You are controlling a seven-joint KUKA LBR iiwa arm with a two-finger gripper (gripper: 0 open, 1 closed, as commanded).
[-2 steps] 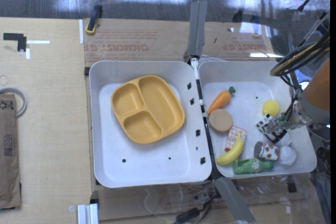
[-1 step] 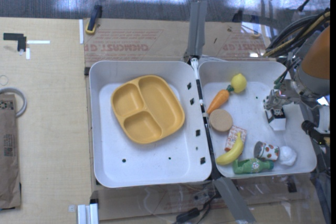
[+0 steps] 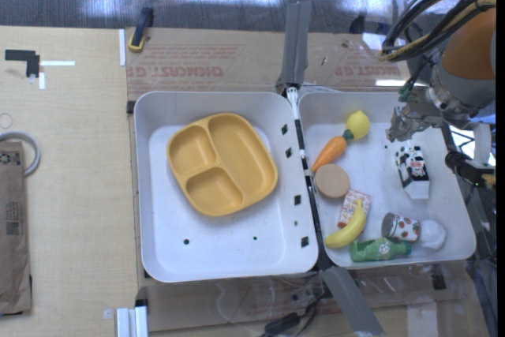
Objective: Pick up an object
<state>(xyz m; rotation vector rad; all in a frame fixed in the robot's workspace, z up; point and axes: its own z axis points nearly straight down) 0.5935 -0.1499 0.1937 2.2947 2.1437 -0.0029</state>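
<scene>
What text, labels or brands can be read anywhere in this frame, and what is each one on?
Red print on the cardboard sheet behind the bins, upside down from this view: only "CHEMCAST" comes through, and even that reading is unsure; a second print to its right is too faint.
Brown paper bag, left edge: dark marks, too small to read.
Snack packet by the banana: print blurred.
Black-and-white carton: pattern, nothing legible.
Green bottle and can: labels blurred.

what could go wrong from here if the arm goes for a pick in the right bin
The hand hovers over the right bin near its far right side, just above the black and white carton; a slightly off descent may tip or push it away instead of gripping it. In the near part the banana, green bottle and spotted cup lie close together, so a pick there could bump neighbours.
</scene>
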